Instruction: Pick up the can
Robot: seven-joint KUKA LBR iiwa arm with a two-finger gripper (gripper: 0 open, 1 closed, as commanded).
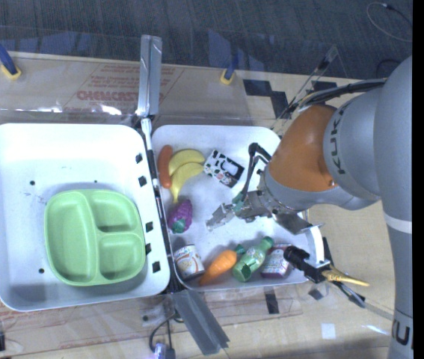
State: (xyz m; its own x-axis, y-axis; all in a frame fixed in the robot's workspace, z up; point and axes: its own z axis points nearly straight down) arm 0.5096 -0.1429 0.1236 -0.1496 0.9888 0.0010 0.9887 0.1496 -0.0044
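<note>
While the grey two-finger gripper (223, 214) hangs mid-frame, its finger spacing cannot be told.
Small white-labelled cylindrical can (188, 262) stands lower left of it, in the right white bin (265, 136).

We read grey letters "KU" on the orange band of the grey robot arm (330, 142), the rest curving away. Red printing runs across the clear plastic sheet (114, 88) behind the bins, too faint and reversed for us to make out.
</note>
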